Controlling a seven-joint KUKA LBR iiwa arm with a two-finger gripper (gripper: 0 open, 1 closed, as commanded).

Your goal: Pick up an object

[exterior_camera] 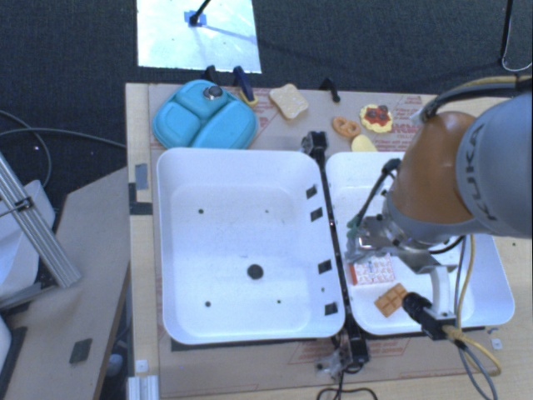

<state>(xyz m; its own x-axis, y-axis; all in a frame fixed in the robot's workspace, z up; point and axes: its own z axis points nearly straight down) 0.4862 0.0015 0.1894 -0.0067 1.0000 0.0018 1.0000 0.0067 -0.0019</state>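
In the right bin (491,294) lie a white packet with red print (374,270) and a brown waffle-like cracker (389,300) near the front wall. My gripper (361,242) hangs low over the bin's left part, just above the packet's upper edge, and nothing is visibly held in it. The grey arm with its orange band (429,173) covers much of this bin. A small dark round object (255,271) rests on the floor of the left bin (191,182).
Behind the bins lie a blue divided dish (205,117), a toast slice (289,101), a pretzel (346,127), a small tart (376,117) and a yellow piece (363,144). A black divider (326,223) runs between the bins. Cables trail at the front right.
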